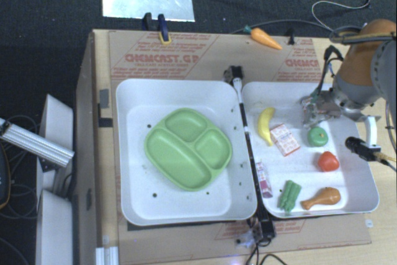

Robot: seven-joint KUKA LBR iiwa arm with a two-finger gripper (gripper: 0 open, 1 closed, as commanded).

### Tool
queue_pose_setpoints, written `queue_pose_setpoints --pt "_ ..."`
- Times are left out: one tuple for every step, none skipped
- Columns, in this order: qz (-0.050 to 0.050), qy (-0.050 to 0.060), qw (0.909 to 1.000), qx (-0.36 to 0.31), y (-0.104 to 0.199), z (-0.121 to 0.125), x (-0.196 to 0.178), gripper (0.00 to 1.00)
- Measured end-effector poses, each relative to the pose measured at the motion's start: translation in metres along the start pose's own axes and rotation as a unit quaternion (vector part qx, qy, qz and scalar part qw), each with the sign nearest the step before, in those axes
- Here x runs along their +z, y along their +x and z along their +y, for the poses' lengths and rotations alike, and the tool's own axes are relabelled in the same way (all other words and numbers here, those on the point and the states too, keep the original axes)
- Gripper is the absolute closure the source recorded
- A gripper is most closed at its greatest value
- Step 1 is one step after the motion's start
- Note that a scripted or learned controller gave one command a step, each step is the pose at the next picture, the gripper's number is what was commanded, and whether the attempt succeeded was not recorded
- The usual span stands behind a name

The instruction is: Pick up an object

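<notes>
Glossy white plastic bins (180, 91); matt green plastic tray (188, 148).

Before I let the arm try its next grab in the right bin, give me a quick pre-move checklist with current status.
1. Gripper over the right white bin: ok.
2. Nearest target, round green apple toy, just below gripper: ok.
3. Object between the fingers: cannot tell.
4. Apple free of neighbours; red tomato toy and small red-and-white box lie apart: ok.
5. Yellow banana toy clear of the gripper's path: ok.
6. Green divided plate alone in the left bin, uninvolved: ok.
</notes>
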State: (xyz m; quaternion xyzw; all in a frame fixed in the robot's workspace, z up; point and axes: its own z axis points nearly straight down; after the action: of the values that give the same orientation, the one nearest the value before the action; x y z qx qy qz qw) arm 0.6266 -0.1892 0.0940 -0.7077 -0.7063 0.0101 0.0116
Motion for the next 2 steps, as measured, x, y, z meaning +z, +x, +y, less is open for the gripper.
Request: queue_pose_setpoints --pt "0.0 0.001 1.0 0.0 0.0 0.0 0.0 0.0" --pt "0.003 0.025 0.9997 0.006 -0.006 0.026 0.012 0.0"
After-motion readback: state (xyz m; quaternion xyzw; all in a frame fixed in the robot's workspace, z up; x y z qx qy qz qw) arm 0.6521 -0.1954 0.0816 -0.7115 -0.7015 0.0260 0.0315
